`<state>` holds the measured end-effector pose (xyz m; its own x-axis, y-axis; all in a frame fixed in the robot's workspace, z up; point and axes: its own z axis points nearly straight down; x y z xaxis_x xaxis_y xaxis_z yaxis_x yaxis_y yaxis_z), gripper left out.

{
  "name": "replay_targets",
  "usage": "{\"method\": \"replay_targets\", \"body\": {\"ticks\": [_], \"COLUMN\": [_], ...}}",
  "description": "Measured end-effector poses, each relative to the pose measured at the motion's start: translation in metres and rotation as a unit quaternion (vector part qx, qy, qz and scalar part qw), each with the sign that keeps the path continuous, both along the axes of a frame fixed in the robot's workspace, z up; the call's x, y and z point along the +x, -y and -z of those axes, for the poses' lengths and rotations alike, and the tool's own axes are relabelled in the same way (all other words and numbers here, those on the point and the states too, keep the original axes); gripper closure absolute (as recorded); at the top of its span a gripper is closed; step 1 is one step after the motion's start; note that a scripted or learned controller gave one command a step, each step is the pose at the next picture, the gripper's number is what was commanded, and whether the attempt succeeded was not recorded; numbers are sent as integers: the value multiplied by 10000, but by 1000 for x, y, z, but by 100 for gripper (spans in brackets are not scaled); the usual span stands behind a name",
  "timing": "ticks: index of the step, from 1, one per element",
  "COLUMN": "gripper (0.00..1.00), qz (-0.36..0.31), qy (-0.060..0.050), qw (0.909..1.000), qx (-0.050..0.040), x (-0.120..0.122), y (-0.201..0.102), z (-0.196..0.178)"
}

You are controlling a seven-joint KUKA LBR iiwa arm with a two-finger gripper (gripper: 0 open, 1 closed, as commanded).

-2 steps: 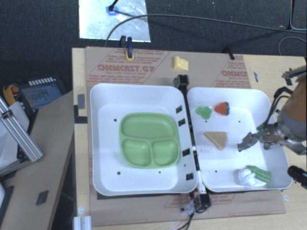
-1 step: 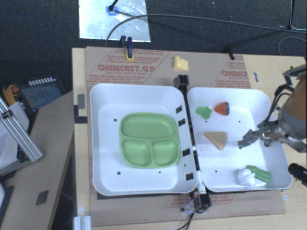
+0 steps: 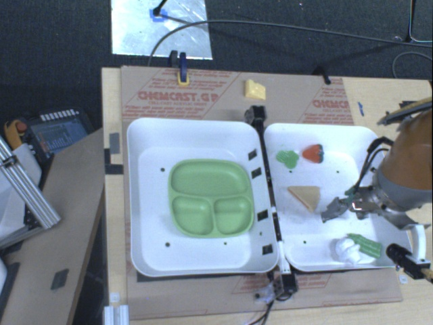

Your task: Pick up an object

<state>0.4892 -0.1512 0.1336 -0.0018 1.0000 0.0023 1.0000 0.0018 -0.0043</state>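
Lying at the lower right of the frame, a white-and-green object (image 3: 356, 247) rests near the front wall of the right bin (image 3: 318, 261). Just above it the gripper (image 3: 336, 210) hangs low over the bin floor — whether it is open or closed cannot be told, and nothing is seen in its hold. Beside it to the left sits a tan wedge (image 3: 305, 196); higher up, a green piece (image 3: 287, 158) and a red one (image 3: 312, 154). Left of centre, the left bin (image 3: 145, 181) holds a green divided plate (image 3: 210, 197).

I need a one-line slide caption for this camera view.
Gripper low in right bin beside tan wedge; green divided plate in left bin.
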Motion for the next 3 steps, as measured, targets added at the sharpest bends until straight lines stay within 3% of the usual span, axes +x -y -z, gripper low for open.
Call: {"method": "replay_targets", "body": {"ticks": [1, 2, 3], "gripper": [0, 100, 100], "qz": [6, -1, -10], "qy": [22, 39, 48], "qw": [10000, 10000, 10000], "qx": [-8, -12, -20], "x": [0, 2, -2], "y": [0, 0, 0], "z": [51, 38, -24]}}
